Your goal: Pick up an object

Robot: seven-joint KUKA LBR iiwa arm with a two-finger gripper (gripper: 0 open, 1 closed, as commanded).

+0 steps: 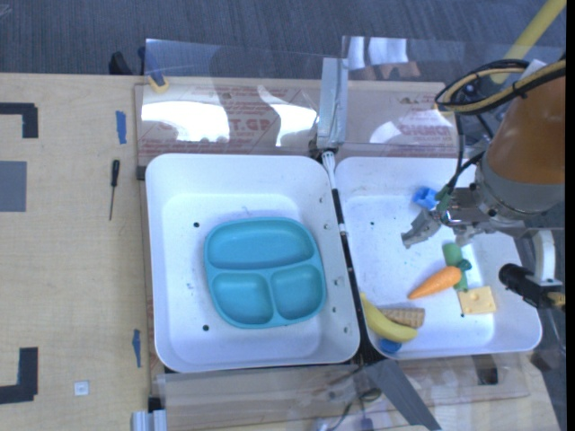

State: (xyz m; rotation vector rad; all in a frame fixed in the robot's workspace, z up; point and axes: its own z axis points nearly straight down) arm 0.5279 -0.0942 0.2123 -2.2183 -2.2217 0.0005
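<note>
White plastic makes up both shallow bins on the pale wooden desk (63,285); the left bin (171,196) carries a turquoise three-compartment plate (265,270), and the right bin (512,330) carries the small toys the arm could take. The grey arm with its orange band (530,142) reaches in from the right, and its hand (422,230) hangs over the upper middle of the right bin, with a small blue piece (425,196) just beside it; I cannot tell whether the hand is spread or closed, and nothing can be seen caught in it.

The nearest likely target is the orange toy carrot (437,282), lying in the middle of the right bin, below and a little right of the hand. Its long axis runs at a slant, from the pointed tip at lower left up to the green-topped end (456,259) at upper right. A yellow cheese-like square (476,301) lies just beside it on the right; a yellow banana (386,321) with a tan cracker (407,316) resting against it lies at the bin's front left edge.

The risks, as I judge them: the carrot is tapered and smooth (it could squirt out if pinched near the tip); a descent not squared across its long axis might push it aside; the cheese square crowding the thick end could be struck or lifted along with it.
</note>
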